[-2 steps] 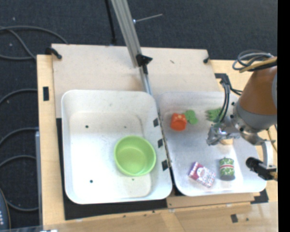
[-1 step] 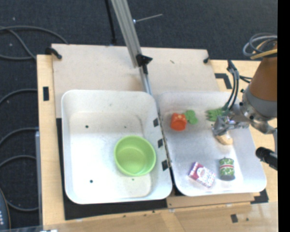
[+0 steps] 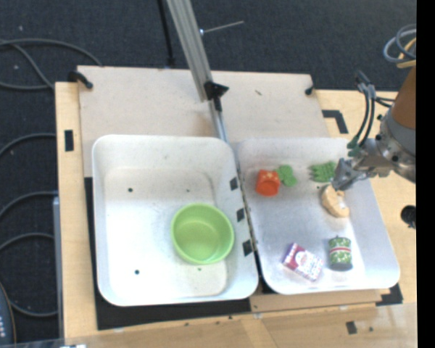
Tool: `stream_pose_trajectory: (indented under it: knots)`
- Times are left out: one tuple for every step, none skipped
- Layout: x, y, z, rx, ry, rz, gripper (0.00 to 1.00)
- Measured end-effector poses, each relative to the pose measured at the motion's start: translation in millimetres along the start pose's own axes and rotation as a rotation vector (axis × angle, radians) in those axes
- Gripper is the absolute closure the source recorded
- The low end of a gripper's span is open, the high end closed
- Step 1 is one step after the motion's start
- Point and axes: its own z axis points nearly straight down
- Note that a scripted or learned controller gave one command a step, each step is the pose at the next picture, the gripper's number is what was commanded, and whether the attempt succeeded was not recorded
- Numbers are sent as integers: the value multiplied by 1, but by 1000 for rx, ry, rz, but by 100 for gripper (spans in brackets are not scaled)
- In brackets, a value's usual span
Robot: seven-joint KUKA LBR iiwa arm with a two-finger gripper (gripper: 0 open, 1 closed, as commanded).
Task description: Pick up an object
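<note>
Arm: reaches in from the right edge, wrist low over the right bin (image 3: 380, 227).
Gripper (image 3: 338, 185): at the bin's upper right, just above the tan piece (image 3: 336, 202); whether the fingers are released or clenched I cannot tell.
Other things: green toy (image 3: 322, 170) just left of the gripper; orange cup (image 3: 268, 183) farther left; can (image 3: 340, 253) and carton (image 3: 302, 261) below; green bowl (image 3: 202, 233) in the left bin (image 3: 116, 194).
</note>
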Motion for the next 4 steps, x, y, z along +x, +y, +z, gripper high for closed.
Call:
stream_pose_trajectory:
  knots:
    - [52, 7, 17, 7, 2, -2, 100]
    - [102, 20, 32, 9, 2, -1, 100]
    - [159, 19, 38, 9, 3, -2, 100]
    - [216, 29, 32, 7, 4, -4, 100]
